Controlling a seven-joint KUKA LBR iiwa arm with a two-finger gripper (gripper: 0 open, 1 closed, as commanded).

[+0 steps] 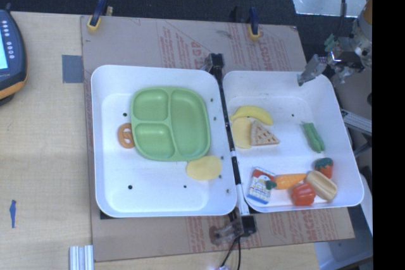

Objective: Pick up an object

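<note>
My gripper (pixel 326 69) hangs over the far right corner of the right bin (pixel 288 93), open, with nothing between its fingers. Below it in that bin lie a yellow banana (pixel 253 114), a pale yellow slice (pixel 241 133), a sandwich wedge (pixel 262 135) and a green bean pod (pixel 313 136). Toward the bin's near edge are a small carton (pixel 259 186), an orange carrot (pixel 290 180), a red tomato (pixel 303 194), a hot dog (pixel 321 185) and a strawberry (pixel 324 165). The gripper touches none of them.
The left bin (pixel 107 136) holds a green divided plate (pixel 171 123), a pretzel (pixel 125 135) at its left and a yellow chip (pixel 204 167) at its near right. Black clips (pixel 216 62) join the bins in the middle. A handheld pendant (pixel 9 54) lies at the far left.
</note>
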